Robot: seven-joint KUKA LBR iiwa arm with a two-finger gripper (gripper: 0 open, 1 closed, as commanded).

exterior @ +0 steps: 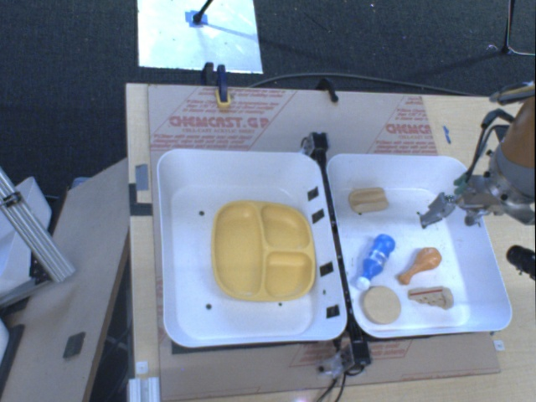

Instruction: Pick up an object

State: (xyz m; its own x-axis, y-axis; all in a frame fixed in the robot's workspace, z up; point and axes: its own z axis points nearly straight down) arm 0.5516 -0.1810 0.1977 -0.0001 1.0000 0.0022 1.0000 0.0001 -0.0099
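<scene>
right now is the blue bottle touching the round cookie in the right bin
Cannot tell. In the camera view the blue bottle's white cap end sits right at the round cookie's upper edge, with no clear gap or contact visible.

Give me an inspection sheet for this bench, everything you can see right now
Surface: bench board bears left bin and right bin.
Job's things: right bin holds bread roll, blue bottle, drumstick, round cracker, cake slice.
Clutter: yellow divided tray in left bin.
Grippers: gripper above right bin, holding nothing.
Cables: black cable along the far edge.
Surroundings: dark carpet, metal plate.
</scene>
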